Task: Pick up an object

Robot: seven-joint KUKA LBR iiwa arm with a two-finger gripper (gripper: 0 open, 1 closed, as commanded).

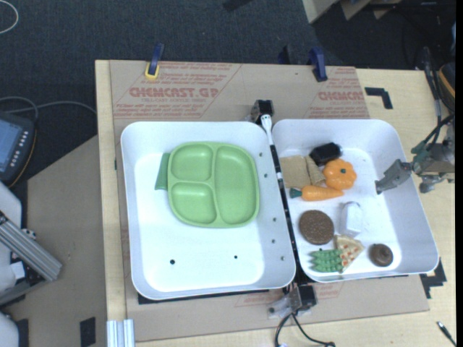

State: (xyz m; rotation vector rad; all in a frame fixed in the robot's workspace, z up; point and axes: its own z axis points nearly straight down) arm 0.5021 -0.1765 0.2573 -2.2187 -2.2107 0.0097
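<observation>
The right bin (405,226) holds several toy foods. A black piece (325,152) lies at the back, with an orange pumpkin (340,173) and a carrot (321,192) just in front of it. A tan cracker (296,170) sits to their left. Nearer the front are a brown cookie (317,226), a white piece (352,217), a pizza slice (349,250), green beans (325,260) and a chocolate donut (380,254). My gripper (404,173) hangs over the bin's right side, to the right of the pumpkin and apart from every item, with nothing seen in it.
The left bin (145,251) carries a green divided plate (214,183) in its back half. Clamps (153,63) hold the cardboard sheet at the bench's far edge. Cables and a metal rail (29,248) lie off the bench to the left.
</observation>
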